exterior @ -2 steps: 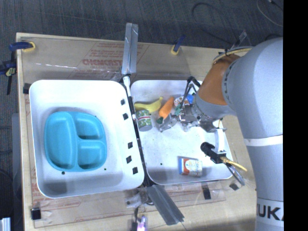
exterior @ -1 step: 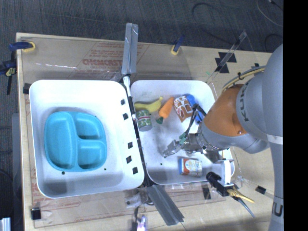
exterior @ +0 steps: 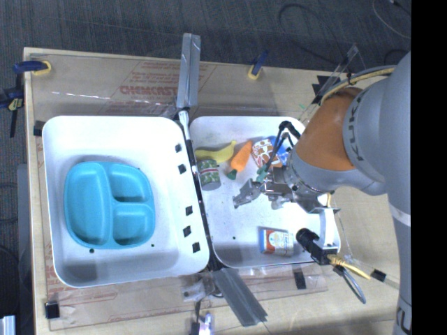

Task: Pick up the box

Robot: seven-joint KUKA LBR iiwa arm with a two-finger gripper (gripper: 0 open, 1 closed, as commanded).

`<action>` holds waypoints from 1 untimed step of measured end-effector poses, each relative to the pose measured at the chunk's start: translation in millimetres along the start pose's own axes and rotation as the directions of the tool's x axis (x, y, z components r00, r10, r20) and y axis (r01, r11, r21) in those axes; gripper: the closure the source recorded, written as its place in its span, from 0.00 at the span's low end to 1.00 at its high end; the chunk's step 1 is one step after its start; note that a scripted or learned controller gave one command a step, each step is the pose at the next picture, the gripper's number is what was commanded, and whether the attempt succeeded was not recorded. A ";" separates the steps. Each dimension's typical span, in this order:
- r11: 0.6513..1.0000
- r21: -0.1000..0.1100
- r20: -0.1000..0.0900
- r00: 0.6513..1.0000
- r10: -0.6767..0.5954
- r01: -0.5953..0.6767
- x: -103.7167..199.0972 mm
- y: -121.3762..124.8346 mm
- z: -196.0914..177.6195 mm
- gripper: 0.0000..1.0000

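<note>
Your box (exterior: 278, 241) lies low in the right bin (exterior: 230, 255), right of frame centre; the jaws (exterior: 246, 193) hang wide and empty above-left, risking closing on the nearby can (exterior: 209, 174)

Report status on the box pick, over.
Gripper mid right bin, nothing between its fingers. Box lying flat near the bin's front edge, untouched. Can, banana and carrot behind, clear of it.

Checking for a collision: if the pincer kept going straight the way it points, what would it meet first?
The pincer points left, so probably the small can or the bin wall beside it; depth is unclear.
</note>
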State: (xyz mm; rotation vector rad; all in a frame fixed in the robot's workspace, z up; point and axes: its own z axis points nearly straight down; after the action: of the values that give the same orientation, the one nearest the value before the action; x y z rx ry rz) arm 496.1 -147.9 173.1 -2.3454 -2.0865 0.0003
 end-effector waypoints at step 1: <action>0.999 0.000 0.001 0.999 0.053 -0.053 -41.9 -14.5 81.7 0.00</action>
State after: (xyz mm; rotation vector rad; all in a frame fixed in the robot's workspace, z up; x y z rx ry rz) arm 476.6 -187.7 91.4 -2.4003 -2.0240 0.0014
